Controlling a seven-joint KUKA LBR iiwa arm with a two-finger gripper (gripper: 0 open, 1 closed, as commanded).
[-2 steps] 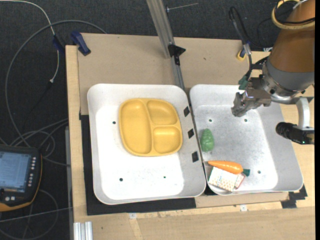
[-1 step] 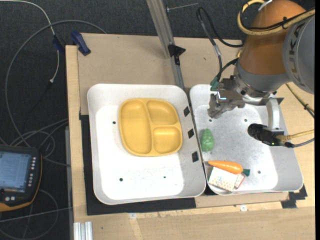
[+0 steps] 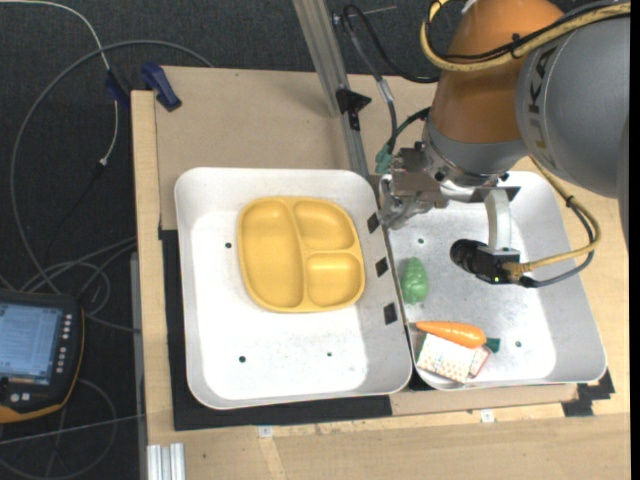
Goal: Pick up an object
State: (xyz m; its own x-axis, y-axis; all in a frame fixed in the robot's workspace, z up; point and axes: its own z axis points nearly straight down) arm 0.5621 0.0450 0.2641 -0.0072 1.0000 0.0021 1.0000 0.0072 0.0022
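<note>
camera view: two white bins sit side by side on the tabletop point(image 3: 250, 98). left bin point(image 3: 200, 298) holds a yellow tray point(image 3: 300, 253) w/ three compartments, lying flat, roughly mid-bin, a bit toward the far side. nothing visible in the compartments.

right bin point(image 3: 560, 308) has the objs. green lump point(image 3: 413, 279) lies near the bin's left wall, about mid-depth. nearer the front edge: a carrot point(image 3: 452, 333) lying across, orange w/ green end pointing right, resting on top of a small patterned box point(image 3: 450, 360); carrot and box touch. lump is apart from the carrot, just behind it.

arm point(image 3: 510, 78) comes in from the right, big orange band over the far part of the right bin, blocks much of that bin's far side. tool point(image 3: 405, 196) hangs near the bin's far-left corner, close to the divide btw the bins; can't tell its state, too cluttered there. it's above and behind the lump, not touching it, nothing seen in it. a black cam-like unit point(image 3: 480, 258) w/ yellow cable hangs off the wrist over mid-bin, right of the lump.

around: metal post point(image 3: 325, 58) rises slanted behind the bins, cables along it. blue clamp point(image 3: 160, 86) at tabletop's far-left corner. pendant point(image 3: 35, 353) w/ lit screen on the floor at left, w/ loose cables.
</note>
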